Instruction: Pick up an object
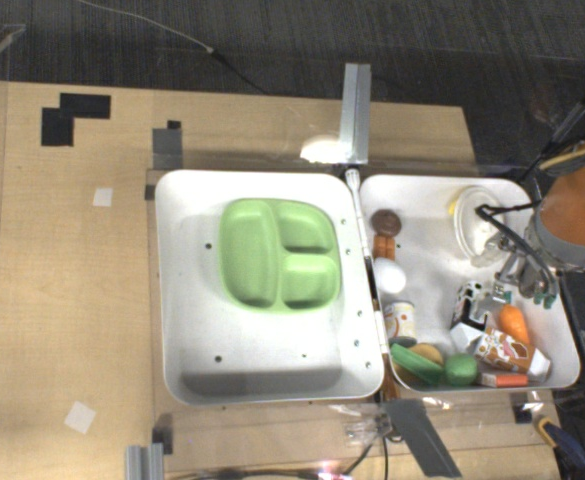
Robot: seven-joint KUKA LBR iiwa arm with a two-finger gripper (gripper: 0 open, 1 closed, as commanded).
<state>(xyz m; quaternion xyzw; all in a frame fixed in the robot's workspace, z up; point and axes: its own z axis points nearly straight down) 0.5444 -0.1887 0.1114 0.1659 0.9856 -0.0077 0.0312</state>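
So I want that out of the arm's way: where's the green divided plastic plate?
The green divided plastic plate lies in the left white bin, nearer its far right side.

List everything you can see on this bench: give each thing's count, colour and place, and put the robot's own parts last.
Bins: 2, white, side by side; left bin, right bin.
Divided plate: 1, light green, middle of the left bin.
Round brown item: 1, top left of the right bin.
White egg-like item: 1, by the right bin's left wall.
Small can: 1, white with red, below the egg-like item.
Green items: 2, along the right bin's front edge.
Carrot: 1, orange, right side of the right bin.
Clear round lid: 1, top of the right bin.
Arm: 1, grey and orange, from the right.
Gripper: 1, over the right bin.
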